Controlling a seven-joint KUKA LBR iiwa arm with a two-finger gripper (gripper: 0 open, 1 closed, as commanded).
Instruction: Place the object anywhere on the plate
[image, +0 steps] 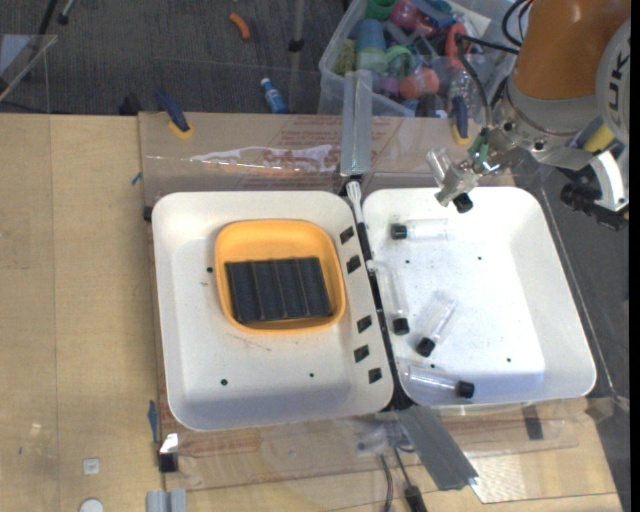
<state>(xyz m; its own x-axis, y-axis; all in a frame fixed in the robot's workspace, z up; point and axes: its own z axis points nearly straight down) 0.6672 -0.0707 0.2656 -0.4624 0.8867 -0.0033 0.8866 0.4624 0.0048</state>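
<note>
Hanging over the right bin's (572, 340) far rim, your gripper (452, 183) shows a black-capped vial (461, 202) at its tip; whether the jaws clamp it, you cannot tell. The orange plate (230, 240), well left of them, awaits delivery.

A pale wooden table (70, 260) spreads far left of the jaws and below them. Beyond the jaws, dark grey carpet floor (150, 50) carries a clear tub (335, 68) of colourful clutter. Light is even, soft.

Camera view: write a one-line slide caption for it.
A black ribbed block on the yellow plate in the left bin; capped clear vials lie in the right bin, gripper above its far edge.
</note>
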